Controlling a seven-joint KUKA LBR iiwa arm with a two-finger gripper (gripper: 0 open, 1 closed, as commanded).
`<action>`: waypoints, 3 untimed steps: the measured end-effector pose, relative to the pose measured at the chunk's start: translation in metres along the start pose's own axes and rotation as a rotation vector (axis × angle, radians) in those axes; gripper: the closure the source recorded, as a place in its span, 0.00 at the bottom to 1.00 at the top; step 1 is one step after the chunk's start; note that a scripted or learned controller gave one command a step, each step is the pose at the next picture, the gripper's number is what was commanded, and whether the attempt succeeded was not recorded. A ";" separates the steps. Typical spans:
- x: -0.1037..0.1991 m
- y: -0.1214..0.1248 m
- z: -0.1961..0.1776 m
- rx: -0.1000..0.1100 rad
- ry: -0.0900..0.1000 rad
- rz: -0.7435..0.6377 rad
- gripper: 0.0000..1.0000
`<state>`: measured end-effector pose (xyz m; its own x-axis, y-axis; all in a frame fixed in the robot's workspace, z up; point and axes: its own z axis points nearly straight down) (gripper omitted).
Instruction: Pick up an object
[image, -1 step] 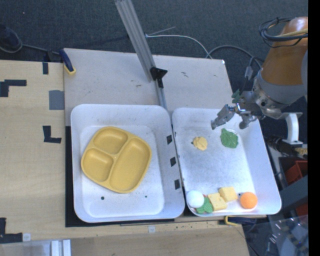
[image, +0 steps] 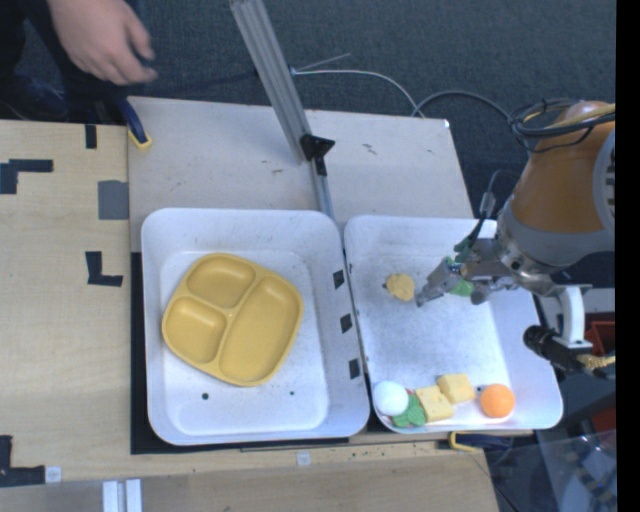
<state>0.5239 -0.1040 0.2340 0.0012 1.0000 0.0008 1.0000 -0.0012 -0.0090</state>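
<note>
The yellow lump (image: 400, 287) is small, rounded and rough-edged; you see it lying on the floor of the right bin (image: 520, 412), upper left area. The gripper (image: 432, 293) sits just beside it; finger state cannot be told.

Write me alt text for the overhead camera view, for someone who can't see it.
A grey and orange robot arm reaches from the right, its gripper beside a small yellow lump in the right bin. A white ball, yellow blocks and an orange ball cluster at its near edge; the left bin holds a yellow divided plate.
</note>
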 end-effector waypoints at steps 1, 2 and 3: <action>0.001 0.003 -0.013 -0.009 -0.001 -0.003 1.00; -0.018 0.008 0.009 -0.011 -0.001 -0.006 1.00; -0.019 0.007 0.012 -0.008 -0.001 -0.003 0.00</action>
<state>0.5308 -0.1233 0.2221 -0.0016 1.0000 0.0003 1.0000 0.0016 -0.0013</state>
